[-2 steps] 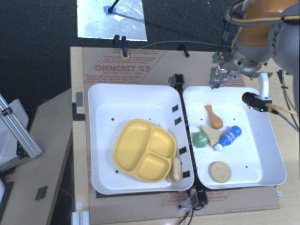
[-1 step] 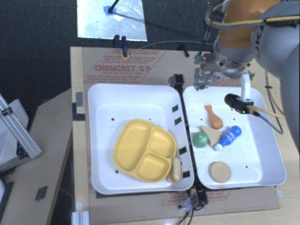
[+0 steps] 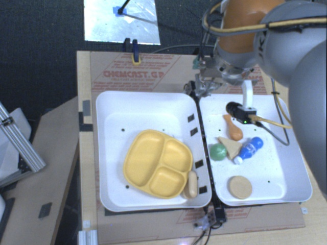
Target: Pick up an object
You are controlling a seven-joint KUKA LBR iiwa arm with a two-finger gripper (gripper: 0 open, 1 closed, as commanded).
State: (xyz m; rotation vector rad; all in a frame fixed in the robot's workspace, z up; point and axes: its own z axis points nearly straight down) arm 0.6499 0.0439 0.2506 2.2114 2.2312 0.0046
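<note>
- Reaching in from the right, the big grey arm (image 3: 296, 50) with its orange band (image 3: 248, 14) is hanging over the top edge of the right bin (image 3: 294, 185).
- The gripper (image 3: 204, 88) is sitting at about 12 o'clock of the crack between the two bins, just above their top rims. It is too small and dark to tell how it is set, and nothing is showing in it.
- The right bin is holding a small bunch of toys near its middle. A green ball (image 3: 218, 151) is lying at 9 o'clock of the bunch, touching a tan wedge (image 3: 230, 146).
- A blue and white bottle (image 3: 249, 149) is lying tilted at 3 o'clock of the wedge, just beside it.
- An orange drumstick (image 3: 233, 127) is lying at 12 o'clock of the bunch.
- A round tan cookie (image 3: 239, 187) is lying alone at 6 o'clock, apart from the bunch.
- The left bin (image 3: 110, 137) is holding a yellow tray (image 3: 156, 162) with three parts.
- A small bread roll (image 3: 192, 184) is lying at 4 o'clock of the tray, touching its edge.
</note>
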